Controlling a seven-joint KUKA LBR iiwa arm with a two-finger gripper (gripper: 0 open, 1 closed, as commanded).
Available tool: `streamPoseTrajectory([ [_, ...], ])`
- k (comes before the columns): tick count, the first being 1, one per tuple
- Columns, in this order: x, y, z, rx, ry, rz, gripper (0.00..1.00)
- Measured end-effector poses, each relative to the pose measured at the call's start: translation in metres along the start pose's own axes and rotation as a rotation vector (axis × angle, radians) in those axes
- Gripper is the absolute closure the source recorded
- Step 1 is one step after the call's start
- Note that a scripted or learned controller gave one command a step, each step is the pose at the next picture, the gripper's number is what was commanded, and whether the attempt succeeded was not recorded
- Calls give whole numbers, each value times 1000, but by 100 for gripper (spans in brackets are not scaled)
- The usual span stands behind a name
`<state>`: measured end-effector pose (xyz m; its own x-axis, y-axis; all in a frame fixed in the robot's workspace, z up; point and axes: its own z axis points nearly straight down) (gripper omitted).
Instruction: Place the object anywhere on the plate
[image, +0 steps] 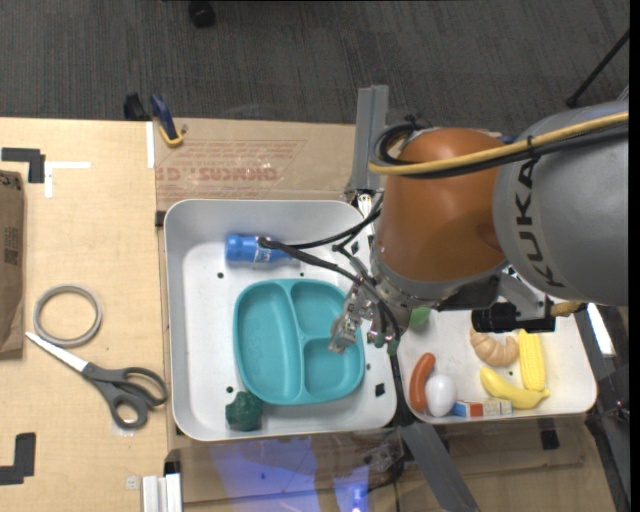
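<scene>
Grey KUKA arm (560, 190), orange band, seemingly black cables.

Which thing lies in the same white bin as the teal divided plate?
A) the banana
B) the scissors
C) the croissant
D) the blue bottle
D: the blue bottle lies in the left bin just beyond the teal plate, while the banana and croissant sit in the right bin and the scissors lie out on the bench.

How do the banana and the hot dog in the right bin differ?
The banana is yellow; the hot dog is red-orange. The banana is curved and lies crosswise near the bin's front edge; the hot dog is straight and stands along the left side, against the white egg. Both rest in the right bin.
</scene>
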<state>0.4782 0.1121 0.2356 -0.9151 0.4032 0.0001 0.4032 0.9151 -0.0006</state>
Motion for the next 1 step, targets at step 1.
streamPoseTrajectory([
  [1,0,0,0,0,0,0,0],
])
